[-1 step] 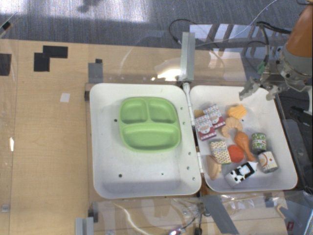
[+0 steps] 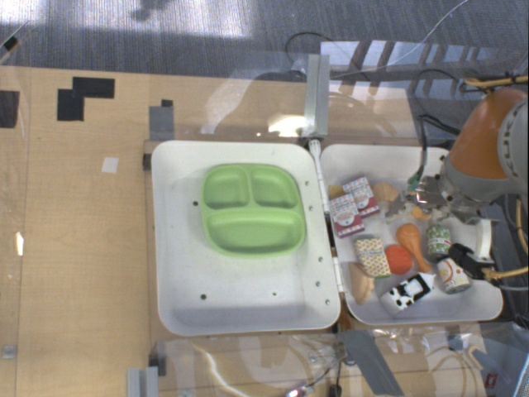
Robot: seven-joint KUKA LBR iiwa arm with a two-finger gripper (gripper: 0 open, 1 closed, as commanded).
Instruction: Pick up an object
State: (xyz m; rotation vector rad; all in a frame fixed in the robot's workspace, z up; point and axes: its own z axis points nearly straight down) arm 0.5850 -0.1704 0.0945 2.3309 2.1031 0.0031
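The right bin (image 2: 488, 308) holds several small items. Two red-and-white cartons (image 2: 352, 203) lie at its left, with a tan roll (image 2: 386, 193) beside them. Nearer the front are a patterned box (image 2: 372, 255), a red-orange ball (image 2: 399, 260), an orange carrot-shaped piece (image 2: 411, 240), a green can (image 2: 438, 240), a second can (image 2: 452, 276) and a black-and-white item (image 2: 409, 292). My gripper (image 2: 421, 193) hangs low over the back right of this bin, just above the carrot-shaped piece and the green can. The wrist's grey body covers what lies under it.
The left bin (image 2: 178, 304) carries a green divided plate (image 2: 252, 209). A metal divider post (image 2: 316, 98) stands between the bins at the back. A tan bread piece (image 2: 361, 281) lies near the right bin's front left. Cables (image 2: 430, 81) run behind the arm.
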